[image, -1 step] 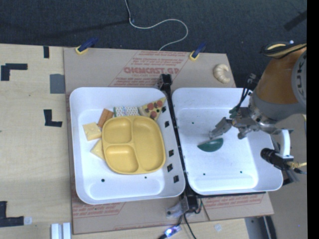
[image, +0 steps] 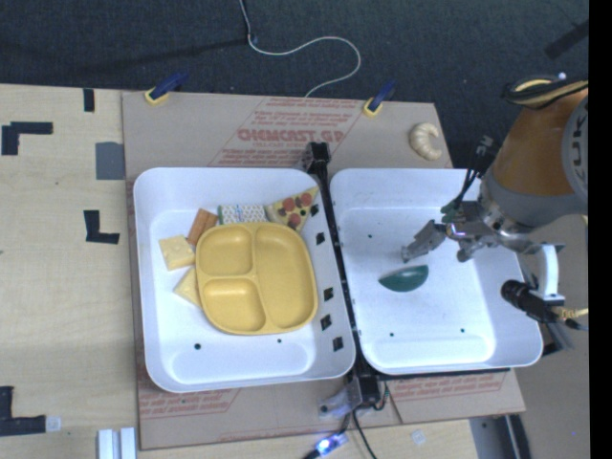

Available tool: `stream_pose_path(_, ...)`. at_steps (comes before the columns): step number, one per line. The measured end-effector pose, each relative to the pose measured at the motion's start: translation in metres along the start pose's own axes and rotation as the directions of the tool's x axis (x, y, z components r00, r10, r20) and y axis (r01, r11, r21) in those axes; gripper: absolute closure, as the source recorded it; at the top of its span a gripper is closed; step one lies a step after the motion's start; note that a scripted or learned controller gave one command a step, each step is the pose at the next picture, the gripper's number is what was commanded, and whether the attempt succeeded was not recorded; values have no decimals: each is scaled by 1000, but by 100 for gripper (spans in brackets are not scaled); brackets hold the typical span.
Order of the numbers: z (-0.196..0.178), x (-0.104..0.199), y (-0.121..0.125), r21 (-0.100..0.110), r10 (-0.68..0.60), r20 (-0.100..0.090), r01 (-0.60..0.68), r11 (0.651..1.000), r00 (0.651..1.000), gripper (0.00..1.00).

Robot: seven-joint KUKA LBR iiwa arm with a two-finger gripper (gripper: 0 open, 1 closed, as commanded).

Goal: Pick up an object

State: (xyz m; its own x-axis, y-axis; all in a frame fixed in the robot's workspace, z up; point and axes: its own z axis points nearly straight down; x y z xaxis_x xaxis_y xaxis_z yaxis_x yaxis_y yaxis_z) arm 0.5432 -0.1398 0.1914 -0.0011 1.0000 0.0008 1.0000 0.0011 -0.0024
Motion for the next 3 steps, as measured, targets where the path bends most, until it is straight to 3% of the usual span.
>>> stream_pose_path(2,109,8,2,0,-1,2,1,1000,1000,0)
stream_pose_path(3,97,8,3,-1,-1,1,1,1000,1000,100)
